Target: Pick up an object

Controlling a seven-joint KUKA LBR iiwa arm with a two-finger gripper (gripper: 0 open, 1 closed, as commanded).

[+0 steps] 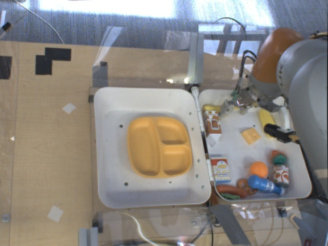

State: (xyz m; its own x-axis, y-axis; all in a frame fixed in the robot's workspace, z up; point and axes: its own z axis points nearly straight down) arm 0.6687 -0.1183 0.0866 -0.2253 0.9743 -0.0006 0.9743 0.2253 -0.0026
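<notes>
Presently, no object is held; candidates lie in the right bin [306,188].
Nearest candidate: brown carton [212,123], lying along the bin's left wall, just below and left of the gripper [237,102].
Carton handling: judged light and stiff, with flat faces; take hold across the narrow width, near the middle.
Cheese wedge [250,136]: small, flat, pale yellow, on open floor near the centre; judged light, and thin enough to slip under the tips.
Orange ball [259,169]: round and smooth, toward the front; judged liable to roll, so grip across its widest part.
Blue bottle [265,185]: lying on its side just in front of the ball; judged light and rigid; close across the body.
Red-and-white carton [220,169]: flat against the left wall, near the front.
Red sausage [236,191]: against the front wall, hard to reach.
Gripper state: low over the bin's rear left area, nothing between the fingers; their spread cannot be told.
Left bin [108,188]: holds a yellow divided tray [160,146], well apart from the gripper.
</notes>
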